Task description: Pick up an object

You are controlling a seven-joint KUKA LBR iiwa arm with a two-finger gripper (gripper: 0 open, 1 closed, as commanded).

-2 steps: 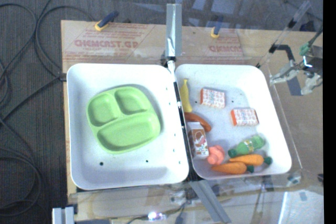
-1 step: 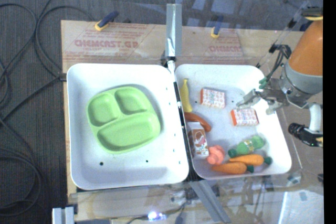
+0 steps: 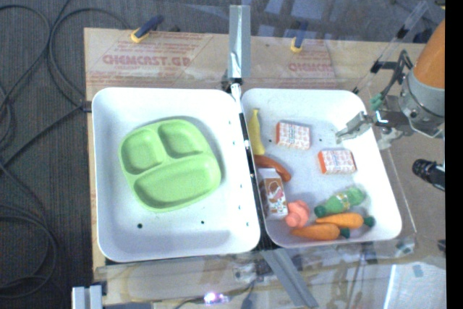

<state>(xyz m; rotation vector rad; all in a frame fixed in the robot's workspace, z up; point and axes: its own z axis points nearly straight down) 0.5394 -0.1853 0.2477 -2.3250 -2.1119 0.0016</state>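
The right bin (image 3: pixel 311 106) holds several toy foods. A yellow banana (image 3: pixel 255 132) lies along its left wall, with a brown sausage (image 3: pixel 273 166) and a small carton (image 3: pixel 273 193) below it. Two red-and-white boxes lie near the middle, one (image 3: pixel 293 134) further back and one (image 3: pixel 336 161) to the right. At the front are a pink toy (image 3: pixel 296 214), a green bottle (image 3: pixel 342 201) and two carrots (image 3: pixel 340 221) (image 3: pixel 316 231). My gripper (image 3: pixel 353 128) hangs over the bin's right side, just above and behind the right box, with nothing seen held.
The left bin (image 3: pixel 108 228) holds a green divided plate (image 3: pixel 171 163). A metal post (image 3: pixel 239 40) stands at the back between the bins. Two clamps (image 3: pixel 145 28) (image 3: pixel 296 40) sit on the bench's far edge. Cables lie on the floor around the bench.
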